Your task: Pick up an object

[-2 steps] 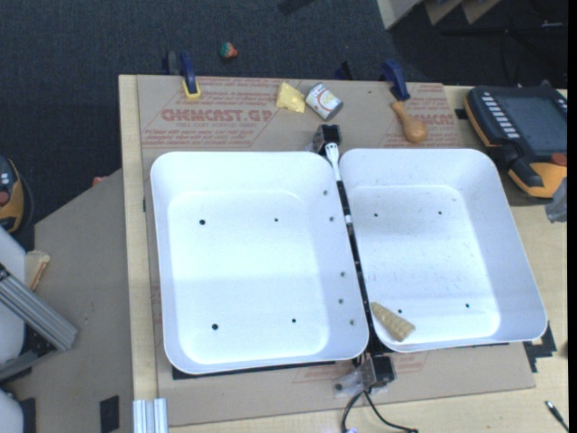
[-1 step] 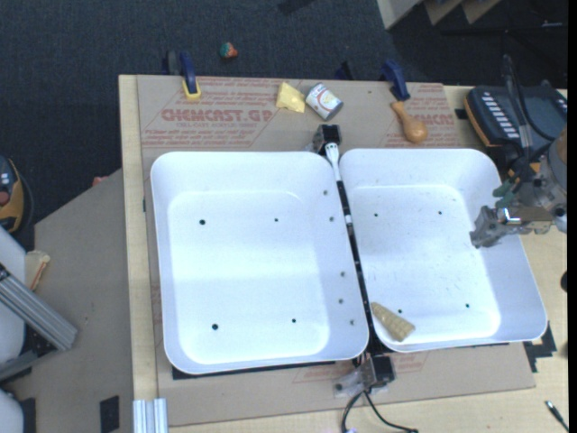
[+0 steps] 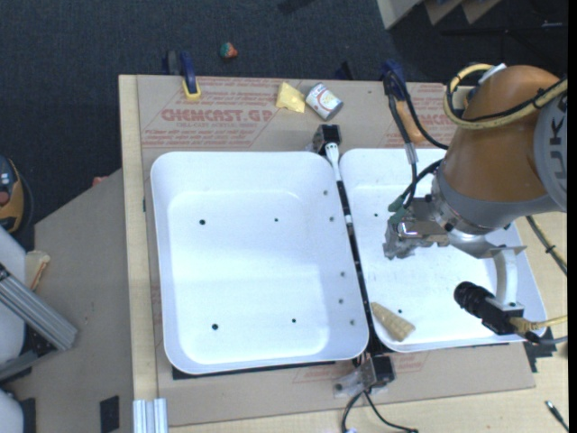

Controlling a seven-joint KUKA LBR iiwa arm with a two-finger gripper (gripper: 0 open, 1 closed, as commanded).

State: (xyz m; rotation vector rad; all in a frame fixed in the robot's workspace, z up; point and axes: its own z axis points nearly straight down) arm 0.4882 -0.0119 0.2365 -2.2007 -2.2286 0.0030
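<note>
Down in the right bin (image 3: 433, 336) lies a tan wedge-shaped piece (image 3: 392, 319). Whether the gripper (image 3: 403, 239) is released or clenched, I cannot tell

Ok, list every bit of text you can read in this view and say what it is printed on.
"CHEMCAST G P": red print on the brown paper-covered board under the bins; the letters after that run under the yellow scrap and cannot be read.
More red print on the board's top right, partly hidden by the arm: too broken to read.
Small white packet: markings too blurred to read.
</note>
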